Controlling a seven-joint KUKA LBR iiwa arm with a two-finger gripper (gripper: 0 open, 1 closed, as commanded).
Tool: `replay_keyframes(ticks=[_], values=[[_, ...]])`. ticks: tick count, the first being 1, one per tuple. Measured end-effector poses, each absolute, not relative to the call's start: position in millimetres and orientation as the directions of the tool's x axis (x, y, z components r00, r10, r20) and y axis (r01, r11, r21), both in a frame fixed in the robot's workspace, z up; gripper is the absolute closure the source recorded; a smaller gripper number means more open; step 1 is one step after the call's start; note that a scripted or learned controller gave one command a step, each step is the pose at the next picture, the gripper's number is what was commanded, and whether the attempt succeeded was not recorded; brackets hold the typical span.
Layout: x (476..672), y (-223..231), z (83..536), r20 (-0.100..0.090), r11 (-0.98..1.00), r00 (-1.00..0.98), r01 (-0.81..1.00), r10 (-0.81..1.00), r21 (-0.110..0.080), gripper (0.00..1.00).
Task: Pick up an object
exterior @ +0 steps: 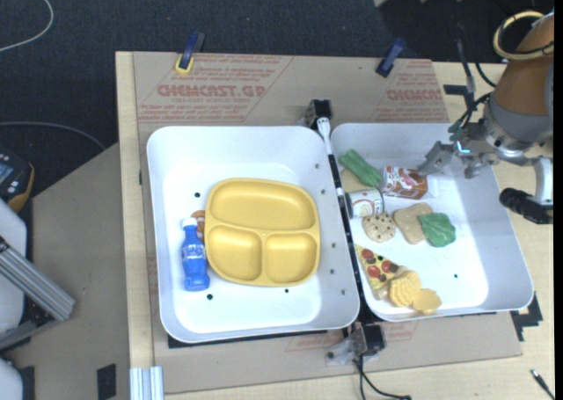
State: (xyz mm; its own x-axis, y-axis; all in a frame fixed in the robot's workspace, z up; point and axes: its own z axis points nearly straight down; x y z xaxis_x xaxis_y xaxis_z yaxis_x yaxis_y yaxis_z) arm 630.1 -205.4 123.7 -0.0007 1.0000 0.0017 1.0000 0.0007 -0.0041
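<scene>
- The pickable objects are found heaped in the right bin (501, 240), mostly over its left half.
- Nearest the gripper, a red-and-white packet (405, 182) is seen lying flat near the bin's far end, with a long green piece (360, 167) just beside it on the left.
- Below those, a small white-and-dark item (364, 207) is spotted against the bin's left wall, and a round speckled cookie (379, 229) is placed right under it.
- A tan bread-like slab (409, 220) is laid touching a green leafy piece (438, 229) on its right.
- Toward the near end, a pizza slice (377, 264) is seen, with yellow crinkle-cut pieces (405, 286) and a small yellow lump (427, 301) packed just beside it.
- The gripper (451, 163) is held above the far right part of the same bin, just to the right of the red-and-white packet and apart from it.
- Its fingers (434, 159) are seen spread, and nothing is gripped between them; no object is lifted.
- The arm (519, 99) is brought in from the right, its orange band visible above the grey wrist.
- Over in the left bin (167, 161), a yellow divided plate (262, 231) is set in the middle.
- A blue bottle (194, 256) is laid just beside the plate's left edge, with a small orange-brown object (200, 216) at its top end; what that is cannot be told.
- Both bins are rested side by side on a board (264, 82) with red printing, and two clips (186, 54) are fixed along its far edge.
</scene>
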Motion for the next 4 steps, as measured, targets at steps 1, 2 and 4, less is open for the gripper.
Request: replay_keyframes(ticks=[1,2,4], values=[[636.0,-206,108,-0.003,0.004,-0.003,1.0,1.0,0.015,0.0],[638.7,-205,120,-0.003,0.004,-0.004,1.0,1.0,0.024,1.0],[644.6,-212,229,-0.003,0.001,-0.001,1.0,1.0,0.007,1.0]])
